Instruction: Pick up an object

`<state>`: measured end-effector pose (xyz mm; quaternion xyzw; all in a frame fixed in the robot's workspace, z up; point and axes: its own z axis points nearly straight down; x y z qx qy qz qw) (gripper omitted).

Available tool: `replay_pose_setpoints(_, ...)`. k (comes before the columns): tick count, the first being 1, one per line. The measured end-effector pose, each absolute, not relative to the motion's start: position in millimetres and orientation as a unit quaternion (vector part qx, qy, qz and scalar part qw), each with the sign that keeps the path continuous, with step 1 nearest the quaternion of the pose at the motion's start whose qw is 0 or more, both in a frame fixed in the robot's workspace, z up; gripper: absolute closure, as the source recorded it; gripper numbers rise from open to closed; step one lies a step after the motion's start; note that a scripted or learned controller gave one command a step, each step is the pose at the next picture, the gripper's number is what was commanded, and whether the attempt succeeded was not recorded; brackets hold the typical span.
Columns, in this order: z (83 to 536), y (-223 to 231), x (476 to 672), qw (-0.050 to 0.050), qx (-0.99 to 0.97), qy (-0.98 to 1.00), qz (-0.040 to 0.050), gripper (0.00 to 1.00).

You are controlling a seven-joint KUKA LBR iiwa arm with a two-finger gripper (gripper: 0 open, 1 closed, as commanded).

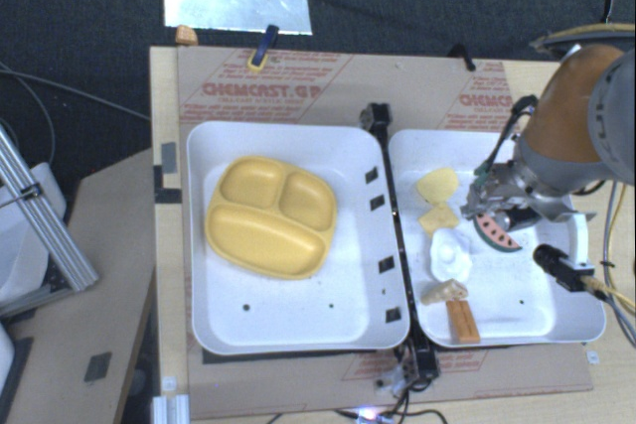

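Camera view, looking down at a slant on two white bins side by side. From my remote station I read the left bin (214,313) as carrying a yellow divided plate (270,215), and the right bin (571,318) as carrying the loose items. The gripper (484,204) sits low over the right bin's middle, its dark mechanism crowded above a watermelon slice (495,233) that lies just below and slightly right of it, long axis running diagonally down toward the right. Whether anything sits between its tips I cannot tell, since the wrist and cabling mask them. I judge the watermelon slice the nearest candidate, needing little more than a short drop. Two pale yellow pieces (438,199) lie just left of the gripper, toward the divider; a white egg-like piece (449,256) sits below those, and a brown stick-shaped item (459,313) lies near the front wall, well apart from the tool. The slice's upper edge is partly hidden by the gripper body, so its full outline is uncertain
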<state>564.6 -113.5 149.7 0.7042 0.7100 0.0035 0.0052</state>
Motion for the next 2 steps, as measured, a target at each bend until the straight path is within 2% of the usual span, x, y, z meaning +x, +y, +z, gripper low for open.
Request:
replay_pose_setpoints(1,129.1,-84.8,513.9,-0.002,0.707,0.708,-0.0005,1.00)
replay_pose_setpoints(2,130.3,-86.6,516.1,0.000,0.707,0.707,0.0004,0.00)
